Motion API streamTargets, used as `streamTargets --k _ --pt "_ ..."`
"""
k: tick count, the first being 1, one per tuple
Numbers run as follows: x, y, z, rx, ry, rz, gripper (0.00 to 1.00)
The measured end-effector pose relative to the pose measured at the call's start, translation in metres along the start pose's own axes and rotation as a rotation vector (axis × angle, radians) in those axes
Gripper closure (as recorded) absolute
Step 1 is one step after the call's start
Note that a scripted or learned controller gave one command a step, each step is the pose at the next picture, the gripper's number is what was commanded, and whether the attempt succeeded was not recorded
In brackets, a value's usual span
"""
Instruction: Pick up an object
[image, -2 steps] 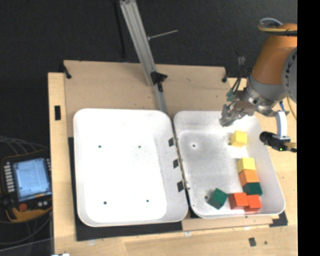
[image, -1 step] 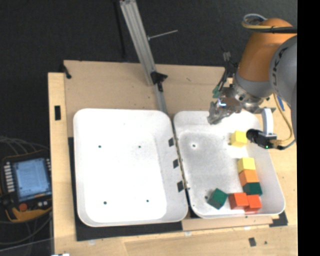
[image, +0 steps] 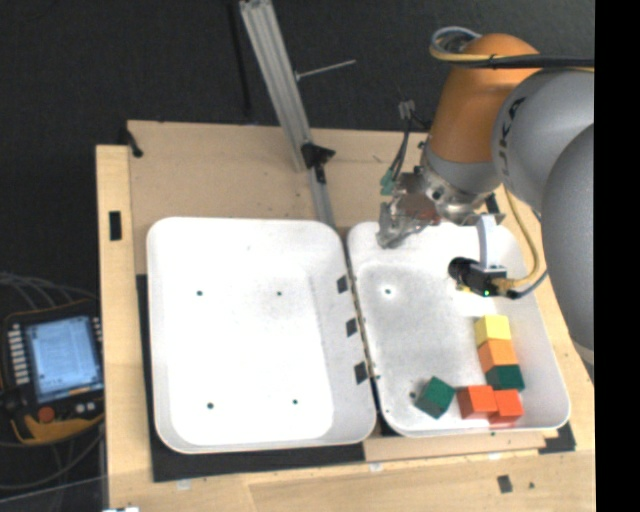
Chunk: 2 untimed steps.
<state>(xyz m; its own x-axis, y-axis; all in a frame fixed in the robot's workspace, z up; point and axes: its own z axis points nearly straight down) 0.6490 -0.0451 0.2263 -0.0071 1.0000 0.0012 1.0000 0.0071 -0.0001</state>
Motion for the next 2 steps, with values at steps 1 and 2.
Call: streamTargets --k 1,2 --pt "0.062 0.003 -0.007 -0.002 0.001 -0.001 1.00" --pt "0.118 -0.001 -0.019 -0.003 0.001 -0.001 1.00"
